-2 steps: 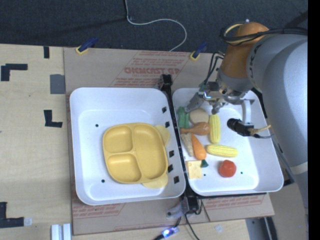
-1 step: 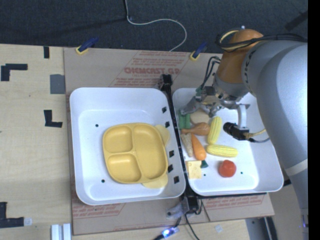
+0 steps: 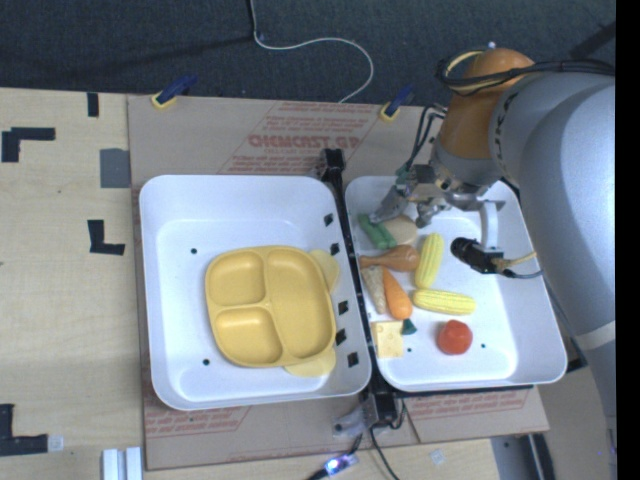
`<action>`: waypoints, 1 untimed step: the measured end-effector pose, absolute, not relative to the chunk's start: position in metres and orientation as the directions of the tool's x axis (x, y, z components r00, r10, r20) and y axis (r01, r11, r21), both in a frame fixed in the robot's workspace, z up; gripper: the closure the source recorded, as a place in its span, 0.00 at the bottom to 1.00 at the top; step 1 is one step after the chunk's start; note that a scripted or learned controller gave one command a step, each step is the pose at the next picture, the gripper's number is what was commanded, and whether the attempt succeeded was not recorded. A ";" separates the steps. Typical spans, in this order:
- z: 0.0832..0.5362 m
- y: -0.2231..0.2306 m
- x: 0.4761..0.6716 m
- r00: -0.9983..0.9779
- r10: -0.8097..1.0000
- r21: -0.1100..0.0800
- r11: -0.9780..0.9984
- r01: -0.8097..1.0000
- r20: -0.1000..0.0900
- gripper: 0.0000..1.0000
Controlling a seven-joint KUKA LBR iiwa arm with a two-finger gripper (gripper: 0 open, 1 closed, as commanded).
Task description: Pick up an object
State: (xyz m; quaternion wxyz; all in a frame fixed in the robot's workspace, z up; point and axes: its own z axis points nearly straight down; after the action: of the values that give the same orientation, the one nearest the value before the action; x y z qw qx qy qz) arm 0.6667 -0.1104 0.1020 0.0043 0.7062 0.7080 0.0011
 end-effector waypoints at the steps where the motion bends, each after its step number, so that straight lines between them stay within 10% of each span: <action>1: 0.165 -0.110 0.674 -0.002 1.000 0.005 0.002 1.000 0.000 1.00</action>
State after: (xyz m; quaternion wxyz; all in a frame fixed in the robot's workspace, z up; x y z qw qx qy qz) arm 0.6738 -0.1096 0.1646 0.0021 0.7065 0.7077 0.0018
